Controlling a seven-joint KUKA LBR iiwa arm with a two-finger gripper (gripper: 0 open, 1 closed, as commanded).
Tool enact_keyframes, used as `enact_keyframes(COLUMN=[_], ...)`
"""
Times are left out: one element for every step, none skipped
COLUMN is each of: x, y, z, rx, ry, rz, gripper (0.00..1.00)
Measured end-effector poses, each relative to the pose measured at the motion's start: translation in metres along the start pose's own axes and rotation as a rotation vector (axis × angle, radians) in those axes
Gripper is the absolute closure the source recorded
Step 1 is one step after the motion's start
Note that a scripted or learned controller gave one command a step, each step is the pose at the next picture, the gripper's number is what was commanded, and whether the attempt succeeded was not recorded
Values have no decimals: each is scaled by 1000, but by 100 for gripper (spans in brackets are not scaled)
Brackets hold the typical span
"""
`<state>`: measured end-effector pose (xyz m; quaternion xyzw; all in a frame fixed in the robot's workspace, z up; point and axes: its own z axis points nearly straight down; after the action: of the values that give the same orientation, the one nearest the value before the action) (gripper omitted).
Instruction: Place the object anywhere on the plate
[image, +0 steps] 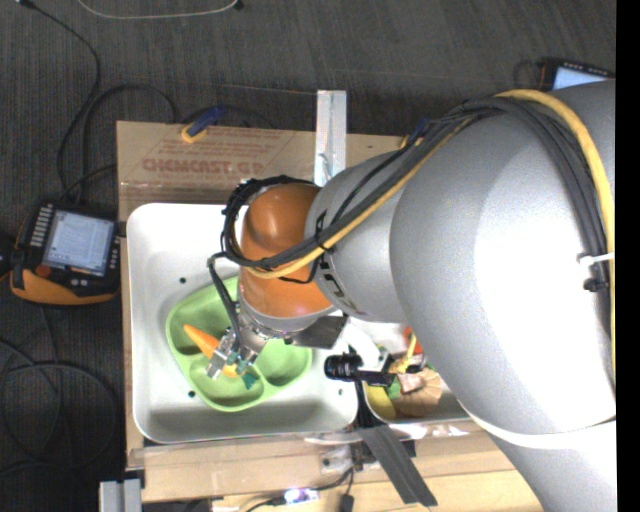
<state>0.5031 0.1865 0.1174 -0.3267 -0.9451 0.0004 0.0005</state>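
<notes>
A green divided plate lies in the left white bin. An orange carrot-like piece rests on the plate's left part. My gripper hangs low over the middle of the plate, right beside the orange piece's near end. A small yellow and teal piece sits on the plate just under and to the right of the gripper. The orange wrist band and grey arm hide the plate's far right side.
The right bin holds a yellowish bowl with a brown item and a red-orange item, mostly covered by the arm. A cardboard sheet lies behind the bins. A teach pendant sits on the floor at left.
</notes>
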Motion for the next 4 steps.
enact_keyframes(x=[-2, 26, -38, -73], y=[1, 12, 41, 27], z=[2, 1, -27, -137], rx=[-7, -13, 3, 2], ry=[-7, -15, -2, -5], rz=[2, 215, 217, 67], gripper=[0, 0, 0, 0])
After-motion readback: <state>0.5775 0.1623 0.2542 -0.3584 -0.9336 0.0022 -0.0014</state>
